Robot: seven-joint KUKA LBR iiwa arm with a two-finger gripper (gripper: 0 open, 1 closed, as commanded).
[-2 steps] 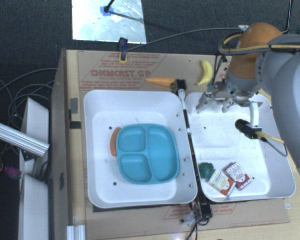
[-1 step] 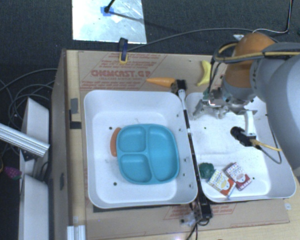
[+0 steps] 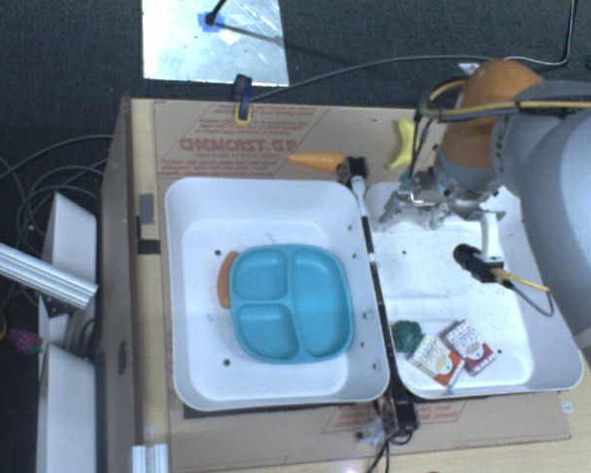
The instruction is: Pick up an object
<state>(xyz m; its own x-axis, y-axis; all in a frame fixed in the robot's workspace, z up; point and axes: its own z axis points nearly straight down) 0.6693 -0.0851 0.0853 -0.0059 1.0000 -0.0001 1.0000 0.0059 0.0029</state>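
**binwatcher:** The arm (image 3: pixel 561 185) comes in from the right, and its gripper (image 3: pixel 411 208) sits over the far end of the right bin (image 3: pixel 542 363). Open or closed? Honestly can't tell from this angle.

**pickfan:** The pickable stuff is at the near end of that same bin, well apart from the gripper: a green lump (image 3: pixel 407 335), then two red-and-white packets (image 3: pixel 434 358) side by side just right of it.

**binwatcher:** The left bin (image 3: pixel 197 225) has a blue divided plate (image 3: pixel 291 299) with an orange-brown sausage (image 3: pixel 223 280) along its left edge. A carrot (image 3: pixel 315 162) and a banana (image 3: pixel 405 144) lie on the cardboard (image 3: pixel 207 131) beyond the far rims.
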